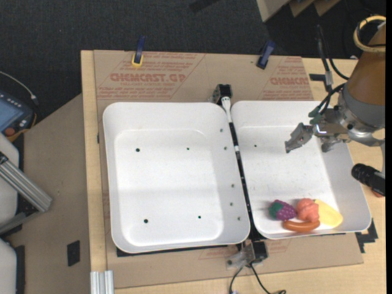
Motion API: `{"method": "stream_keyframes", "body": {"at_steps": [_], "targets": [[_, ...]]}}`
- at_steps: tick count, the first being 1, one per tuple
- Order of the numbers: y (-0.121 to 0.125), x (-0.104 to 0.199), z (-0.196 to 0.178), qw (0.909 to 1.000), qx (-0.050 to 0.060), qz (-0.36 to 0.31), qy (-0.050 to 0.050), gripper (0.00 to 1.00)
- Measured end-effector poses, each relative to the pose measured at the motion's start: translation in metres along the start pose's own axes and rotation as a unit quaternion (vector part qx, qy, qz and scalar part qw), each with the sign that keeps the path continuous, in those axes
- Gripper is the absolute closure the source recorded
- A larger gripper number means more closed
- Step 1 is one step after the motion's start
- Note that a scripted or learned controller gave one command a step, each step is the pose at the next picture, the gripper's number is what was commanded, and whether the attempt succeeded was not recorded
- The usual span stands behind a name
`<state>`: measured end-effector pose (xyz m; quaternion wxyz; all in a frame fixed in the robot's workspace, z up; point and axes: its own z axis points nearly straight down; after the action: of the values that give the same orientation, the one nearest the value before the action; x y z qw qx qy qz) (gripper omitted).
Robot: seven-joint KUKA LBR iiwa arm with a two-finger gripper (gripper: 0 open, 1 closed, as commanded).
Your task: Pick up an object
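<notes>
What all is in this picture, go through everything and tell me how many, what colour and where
bins: two, white, side by side on the bench
toy grapes: one, purple, near corner of the right bin
toy fruit: one, orange-pink, beside the grapes
toy sausage: one, orange-red, in front of both
yellow piece: one, yellow, right of the pink fruit
clamps: two, blue, far edge of the cardboard
arm: one, grey with orange band, over the right bin
gripper: one, grey, above the right bin's far half

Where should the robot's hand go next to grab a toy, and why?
Probably toward the near edge of the right bin. The gripper hangs over bare floor, while the toys, purple grapes, an orange piece and a yellow one, lie clustered there.
</notes>
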<state>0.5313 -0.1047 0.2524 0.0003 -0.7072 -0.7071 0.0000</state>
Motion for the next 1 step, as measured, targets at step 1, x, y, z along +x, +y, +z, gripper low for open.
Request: {"method": "stream_keyframes", "body": {"at_steps": [1], "targets": [[-0.0324,0.0322,-0.0996,1.0,-0.006,-0.002,0.0,0.0]]}}
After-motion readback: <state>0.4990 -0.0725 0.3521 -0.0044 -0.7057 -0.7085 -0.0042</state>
